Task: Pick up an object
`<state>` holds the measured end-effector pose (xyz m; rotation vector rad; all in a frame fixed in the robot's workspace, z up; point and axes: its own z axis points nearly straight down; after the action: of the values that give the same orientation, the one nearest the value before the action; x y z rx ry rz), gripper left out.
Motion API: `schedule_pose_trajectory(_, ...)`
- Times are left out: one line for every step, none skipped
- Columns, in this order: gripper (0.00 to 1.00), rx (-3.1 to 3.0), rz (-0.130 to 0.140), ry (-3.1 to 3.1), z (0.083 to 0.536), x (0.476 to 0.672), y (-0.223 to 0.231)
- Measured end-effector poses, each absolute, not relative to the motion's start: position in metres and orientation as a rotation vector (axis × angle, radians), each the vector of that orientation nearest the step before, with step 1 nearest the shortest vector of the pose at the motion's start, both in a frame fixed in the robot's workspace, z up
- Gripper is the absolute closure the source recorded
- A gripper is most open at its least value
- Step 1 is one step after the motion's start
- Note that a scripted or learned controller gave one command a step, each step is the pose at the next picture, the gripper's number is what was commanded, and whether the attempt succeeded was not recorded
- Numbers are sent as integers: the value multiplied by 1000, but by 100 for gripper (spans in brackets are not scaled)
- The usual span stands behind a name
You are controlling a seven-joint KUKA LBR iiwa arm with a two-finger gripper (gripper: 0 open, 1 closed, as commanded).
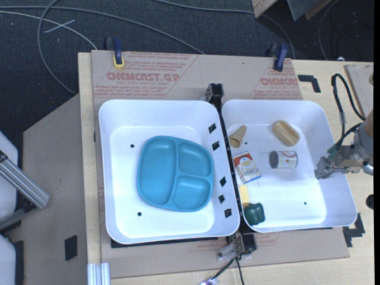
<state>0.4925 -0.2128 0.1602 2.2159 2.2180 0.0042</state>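
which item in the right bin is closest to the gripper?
The small can, lying on its side mid-bin; the gripper sits at the right rim, other items farther left.

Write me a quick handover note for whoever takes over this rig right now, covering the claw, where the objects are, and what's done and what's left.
Claw: at the right rim of the right bin, nothing seen in it; too small to tell open or shut.
Right bin contents: loaf-shaped tan piece, small can on its side, red and white carton, ice-cream cone, green pepper at the near left corner.
Left bin: blue divided plate.
Done: nothing picked yet.
Left: choose an object, grasp and lift it. The can lies nearest the claw, so it looks like the likeliest target.
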Motion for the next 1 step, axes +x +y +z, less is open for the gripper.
schedule_pose_trajectory(100,2215,4,2219,213,494,-213)
